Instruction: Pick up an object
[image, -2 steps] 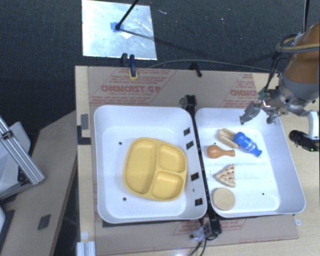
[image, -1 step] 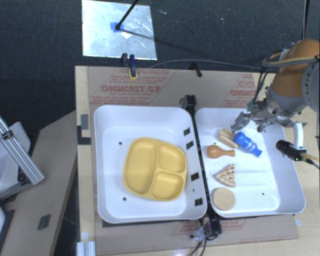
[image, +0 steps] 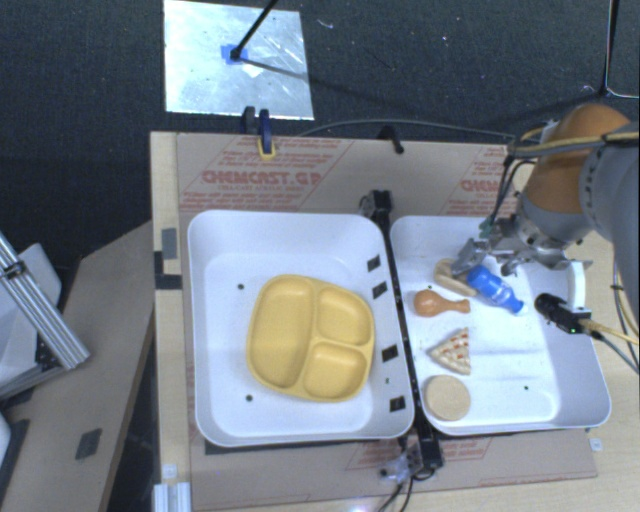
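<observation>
- Blue bottle (image: 494, 287) lies on its side in the right bin (image: 520, 400), long axis slanting from upper left to lower right.
- Tool (image: 487, 252) sits at the bottle's upper-left end, touching or just above it; whether it is open or closed on anything cannot be told.
- Bottle body runs down-right from the tool, so a grasp would likely need to close across that slant.
- Nearby lie a drumstick (image: 440, 303), pizza slice (image: 452, 351) and cookie (image: 447, 397).
- Yellow plate (image: 310, 338) sits in the left bin (image: 215, 400).

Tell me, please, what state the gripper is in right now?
Gripper: low in the right bin, at the blue bottle; open or closed cannot be told.
</observation>
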